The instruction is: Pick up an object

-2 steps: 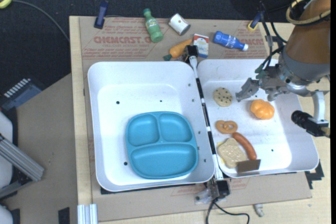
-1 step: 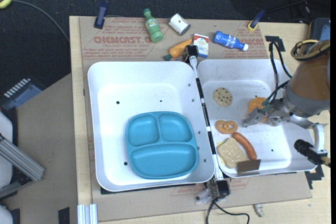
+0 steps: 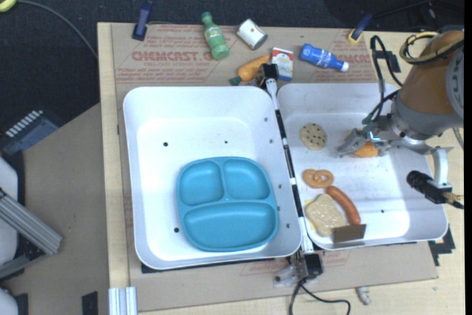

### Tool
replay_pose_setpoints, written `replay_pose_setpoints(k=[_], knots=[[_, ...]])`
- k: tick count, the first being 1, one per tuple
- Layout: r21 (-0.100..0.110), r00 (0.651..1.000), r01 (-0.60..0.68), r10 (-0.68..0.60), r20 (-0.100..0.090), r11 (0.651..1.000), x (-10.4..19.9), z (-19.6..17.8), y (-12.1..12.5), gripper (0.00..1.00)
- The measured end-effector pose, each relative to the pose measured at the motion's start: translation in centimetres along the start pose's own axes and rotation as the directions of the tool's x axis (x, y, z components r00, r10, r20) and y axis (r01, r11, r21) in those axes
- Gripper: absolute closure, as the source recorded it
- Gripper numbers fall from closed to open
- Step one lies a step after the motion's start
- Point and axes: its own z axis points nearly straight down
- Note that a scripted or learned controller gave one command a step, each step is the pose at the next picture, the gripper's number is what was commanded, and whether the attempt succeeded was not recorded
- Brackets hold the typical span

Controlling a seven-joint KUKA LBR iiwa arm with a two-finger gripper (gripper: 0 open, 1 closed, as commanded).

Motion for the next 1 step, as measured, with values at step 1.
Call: replay_pose_setpoints(k=[1], knots=[[0.001,1.0,0.002,-0.002,-0.003,1.0,-3.06,-0.01,3.74,0.0]])
